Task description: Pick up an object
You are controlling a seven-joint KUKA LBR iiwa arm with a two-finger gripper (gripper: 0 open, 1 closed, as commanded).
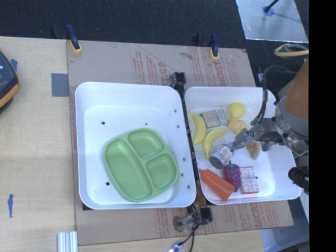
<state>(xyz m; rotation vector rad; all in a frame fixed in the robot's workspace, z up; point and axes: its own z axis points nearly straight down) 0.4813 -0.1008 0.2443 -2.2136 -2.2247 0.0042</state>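
The right bin (278,193) holds several small objects. Two yellow bananas (198,127) lie at its left side, beside a patterned grey block (213,117). A yellow lemon (237,109) and a yellow-orange piece (237,125) sit further back. A silver can (222,155) lies on its side in the middle. In front of it are purple grapes (232,175), an orange carrot (216,184) and a red-and-white box (248,180). My gripper (239,141) reaches in from the right, low over the bin, its tip just right of the can. A tan object (254,149) lies under the wrist.
The left bin (89,101) holds a green divided plate (140,163). Both bins rest on a cardboard sheet (142,62) clamped to the wooden bench. A dark device with an orange edge (6,80) sits at the far left.
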